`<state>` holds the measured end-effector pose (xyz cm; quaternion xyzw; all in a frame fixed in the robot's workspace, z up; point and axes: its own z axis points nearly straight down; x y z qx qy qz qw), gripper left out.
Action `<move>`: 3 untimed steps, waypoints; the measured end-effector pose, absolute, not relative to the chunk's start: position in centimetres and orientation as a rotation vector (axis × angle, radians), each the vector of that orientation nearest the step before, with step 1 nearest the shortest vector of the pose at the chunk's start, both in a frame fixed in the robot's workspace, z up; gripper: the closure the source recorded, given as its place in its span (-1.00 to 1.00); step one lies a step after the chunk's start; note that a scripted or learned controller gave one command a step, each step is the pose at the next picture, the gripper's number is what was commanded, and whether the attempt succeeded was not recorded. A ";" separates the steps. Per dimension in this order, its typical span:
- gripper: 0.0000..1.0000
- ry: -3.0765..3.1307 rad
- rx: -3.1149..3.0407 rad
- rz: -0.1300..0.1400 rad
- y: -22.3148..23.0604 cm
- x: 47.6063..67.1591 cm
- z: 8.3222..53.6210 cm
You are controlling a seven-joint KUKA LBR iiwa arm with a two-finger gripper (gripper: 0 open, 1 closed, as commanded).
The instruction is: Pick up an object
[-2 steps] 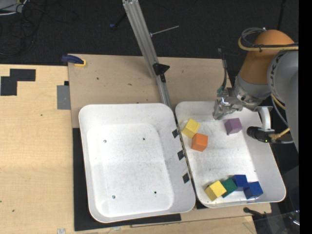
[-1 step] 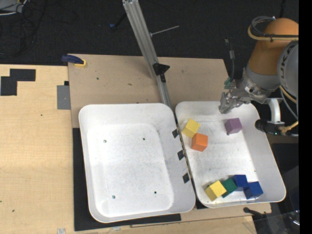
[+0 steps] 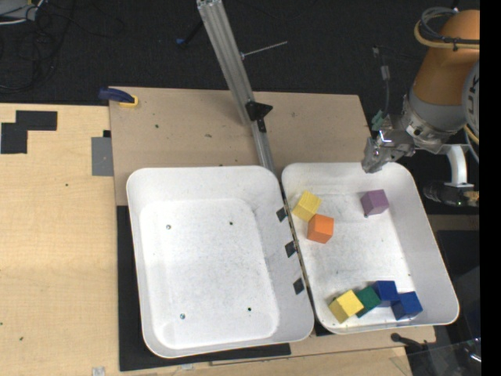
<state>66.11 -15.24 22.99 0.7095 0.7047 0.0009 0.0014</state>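
Camera view: pincer [image 3: 376, 160], finger state not discernible, poised above right bin's [image 3: 438, 272] far edge, near purple cube [image 3: 375, 202].

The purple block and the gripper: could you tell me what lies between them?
Nothing: in the camera view, only bare white bin floor separates the purple block from the gripper above the bin's far rim.

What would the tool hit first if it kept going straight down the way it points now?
Probably the right bin's far rim or the bare floor just inside it; the purple block sits nearer the camera than the tool, though depth is unclear.
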 end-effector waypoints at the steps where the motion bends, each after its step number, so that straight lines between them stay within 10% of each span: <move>1: 1.00 2.227 2.221 -0.002 -11.1 64.6 22.8; 3: 1.00 2.230 2.221 -0.004 -0.7 61.9 22.7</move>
